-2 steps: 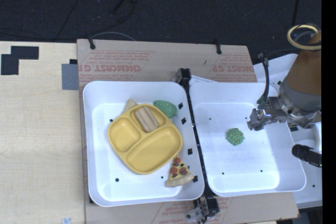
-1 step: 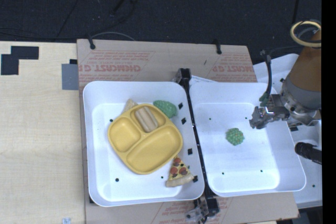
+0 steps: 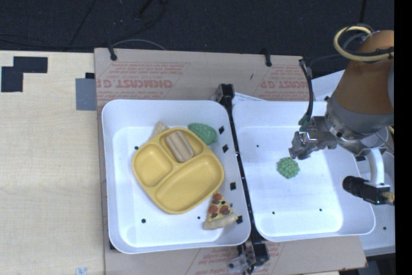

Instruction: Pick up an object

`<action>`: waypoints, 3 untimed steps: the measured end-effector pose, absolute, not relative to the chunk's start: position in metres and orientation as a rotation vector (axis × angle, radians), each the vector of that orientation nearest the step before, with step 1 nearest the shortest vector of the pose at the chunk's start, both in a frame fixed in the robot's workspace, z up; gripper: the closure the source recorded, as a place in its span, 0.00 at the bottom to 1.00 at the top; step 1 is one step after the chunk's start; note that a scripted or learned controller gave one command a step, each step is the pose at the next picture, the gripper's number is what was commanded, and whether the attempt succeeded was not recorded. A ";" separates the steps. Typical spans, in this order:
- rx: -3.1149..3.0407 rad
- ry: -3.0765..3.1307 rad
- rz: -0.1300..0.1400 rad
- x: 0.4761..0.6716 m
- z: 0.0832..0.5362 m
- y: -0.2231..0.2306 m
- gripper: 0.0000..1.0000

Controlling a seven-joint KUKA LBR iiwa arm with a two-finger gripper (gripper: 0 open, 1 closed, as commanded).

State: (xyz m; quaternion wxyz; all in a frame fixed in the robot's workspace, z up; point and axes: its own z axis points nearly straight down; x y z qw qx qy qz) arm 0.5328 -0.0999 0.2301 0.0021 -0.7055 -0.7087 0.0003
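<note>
At the right of the frame we see the end effector [image 3: 300, 150] just above the green ball [image 3: 288, 168] in the right bin [image 3: 322, 223]; we cannot tell its state.

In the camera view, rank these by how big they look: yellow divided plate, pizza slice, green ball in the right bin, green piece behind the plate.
1. Yellow divided plate, clearly the largest.
2. Pizza slice.
3. Green piece and green ball: too alike to rank, and the plate hides part of the green piece.
</note>
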 end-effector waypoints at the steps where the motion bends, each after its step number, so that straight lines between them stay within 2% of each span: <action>1: -2.211 -2.224 0.001 0.530 0.232 -0.039 1.00; 3: -2.214 -2.224 0.003 0.536 0.241 0.065 1.00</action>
